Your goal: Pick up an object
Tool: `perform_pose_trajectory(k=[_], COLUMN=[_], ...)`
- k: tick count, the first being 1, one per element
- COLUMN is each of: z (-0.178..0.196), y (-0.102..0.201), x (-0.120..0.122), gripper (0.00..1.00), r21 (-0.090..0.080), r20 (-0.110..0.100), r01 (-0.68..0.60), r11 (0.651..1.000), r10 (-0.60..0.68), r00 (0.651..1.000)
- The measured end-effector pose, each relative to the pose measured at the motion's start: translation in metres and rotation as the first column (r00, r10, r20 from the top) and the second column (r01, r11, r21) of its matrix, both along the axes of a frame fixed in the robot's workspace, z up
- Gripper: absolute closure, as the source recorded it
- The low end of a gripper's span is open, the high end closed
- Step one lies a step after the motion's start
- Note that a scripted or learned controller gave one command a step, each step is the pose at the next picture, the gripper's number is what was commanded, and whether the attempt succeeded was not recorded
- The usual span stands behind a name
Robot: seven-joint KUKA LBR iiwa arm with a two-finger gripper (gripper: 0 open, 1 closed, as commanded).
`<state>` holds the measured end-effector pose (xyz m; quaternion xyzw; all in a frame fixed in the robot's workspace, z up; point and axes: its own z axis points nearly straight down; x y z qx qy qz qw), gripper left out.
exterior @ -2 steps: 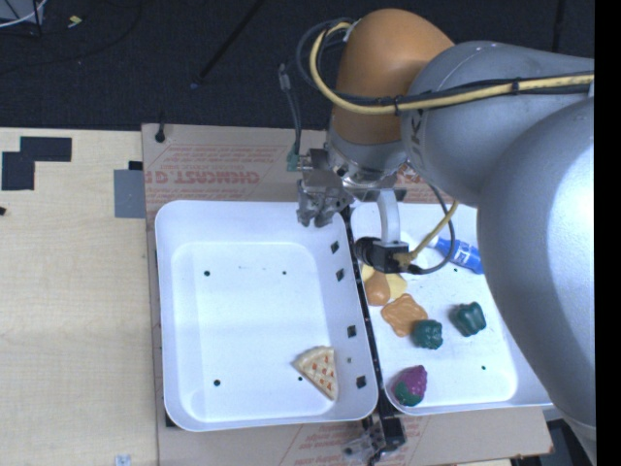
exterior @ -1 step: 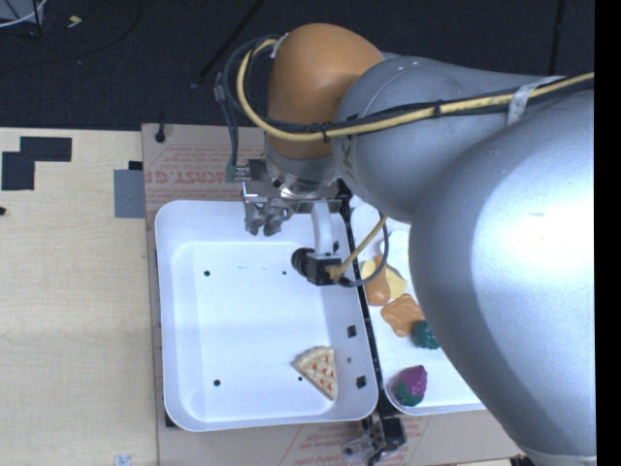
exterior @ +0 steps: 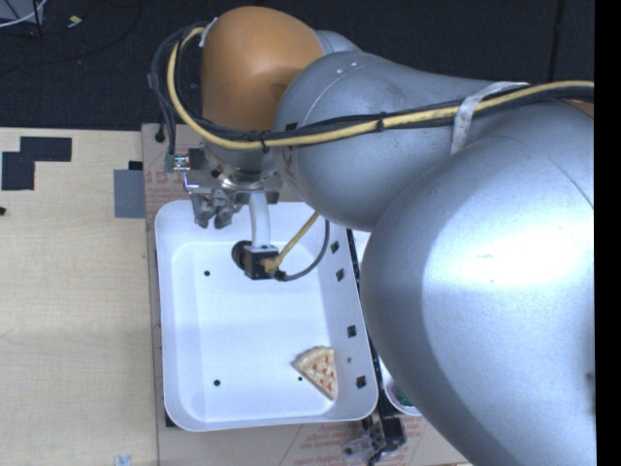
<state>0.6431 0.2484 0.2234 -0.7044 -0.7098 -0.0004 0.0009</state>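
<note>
- The claw (exterior: 215, 212) hangs over the twelve o'clock rim of the left tray (exterior: 184, 357), its short grey fingers pointing down; whether they are spread or pressed together I cannot tell, and nothing shows between them.
- Just toward four o'clock from the claw, a pale rod drops from the wrist to a small black fitting (exterior: 254, 260) over the tray floor, with a yellow cable (exterior: 296, 236) and a black cable looping off toward three o'clock.
- The tray is white and shallow, with a few small dark dots on its floor.
- The pizza slice (exterior: 319, 369), a tan toy wedge with reddish specks, lies in the tray's five o'clock corner, well apart from the claw and close to the right wall.
- The counter (exterior: 68, 309) is pale wood, spreading toward nine o'clock, with black and grey patches (exterior: 126, 192) near its far edge; behind it, at twelve o'clock, the room is dark.
- A second tray lies toward three o'clock, largely hidden by the arm; a green-rimmed round thing (exterior: 400, 396) peeks out at its near edge.
- The arm (exterior: 485, 289) sweeps in from three o'clock, its bulky grey links covering the right half, an orange band (exterior: 257, 61) above the wrist, and a yellow hose (exterior: 388, 119) running along it.
</note>
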Motion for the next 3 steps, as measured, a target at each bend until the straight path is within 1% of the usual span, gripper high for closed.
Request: perform_pose_trajectory(k=[1,3], z=[0.011,0.032], y=[-0.004,-0.004], x=[0.0,0.0], gripper=[1.0,1.0], r21=[-0.003,-0.002], r20=[-0.002,0.0], r01=[0.003,0.0], r11=[1.0,1.0], r10=[-0.003,0.0], r00=[1.0,1.0])
